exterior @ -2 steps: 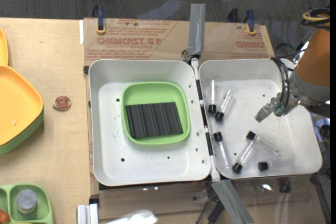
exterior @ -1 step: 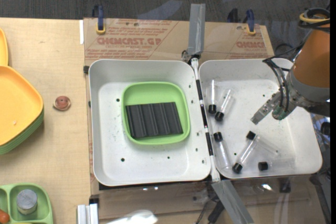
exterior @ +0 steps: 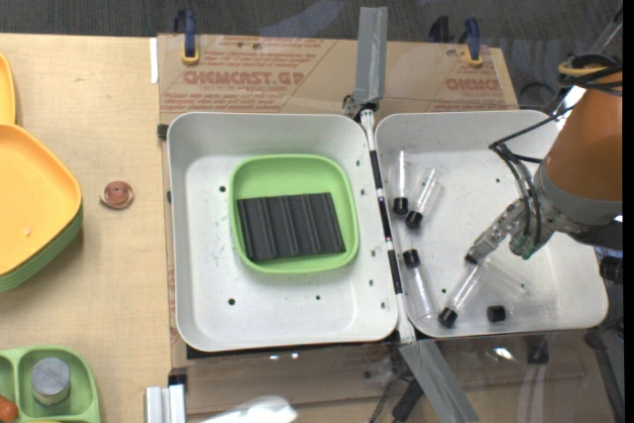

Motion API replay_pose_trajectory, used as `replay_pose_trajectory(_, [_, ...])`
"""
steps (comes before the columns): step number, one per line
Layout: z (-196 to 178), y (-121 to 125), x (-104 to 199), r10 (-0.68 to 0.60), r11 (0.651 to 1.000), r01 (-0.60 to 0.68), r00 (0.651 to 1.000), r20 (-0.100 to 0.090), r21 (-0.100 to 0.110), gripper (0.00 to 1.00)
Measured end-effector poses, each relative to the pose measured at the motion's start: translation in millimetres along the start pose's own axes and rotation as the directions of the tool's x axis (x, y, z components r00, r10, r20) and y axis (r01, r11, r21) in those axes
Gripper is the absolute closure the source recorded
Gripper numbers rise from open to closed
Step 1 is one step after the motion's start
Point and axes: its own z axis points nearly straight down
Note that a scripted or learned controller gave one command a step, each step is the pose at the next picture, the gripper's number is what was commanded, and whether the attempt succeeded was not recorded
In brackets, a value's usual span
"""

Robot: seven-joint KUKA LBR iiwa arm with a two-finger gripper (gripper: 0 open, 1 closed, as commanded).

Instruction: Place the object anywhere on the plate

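While hand [exterior: 478,254] hovers, grip state unclear, tube [exterior: 459,297] lies just below it.

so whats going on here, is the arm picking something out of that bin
A grey and orange robot arm reaches in from the right, and its gripper is low in the right bin, among several clear tubes with black caps. Whether it has hold of one cannot be told from this view. The left bin holds a green plate with a dark ribbed pad lying on it. No tube lies on the plate yet, so the placing is not yet done.
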Motion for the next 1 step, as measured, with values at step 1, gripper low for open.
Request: replay_pose_trajectory(1, [-53.7, 7.9, 18.1, -0.05, 0.999, 0.05, 0.999, 0.002, -0.001, 1.0])
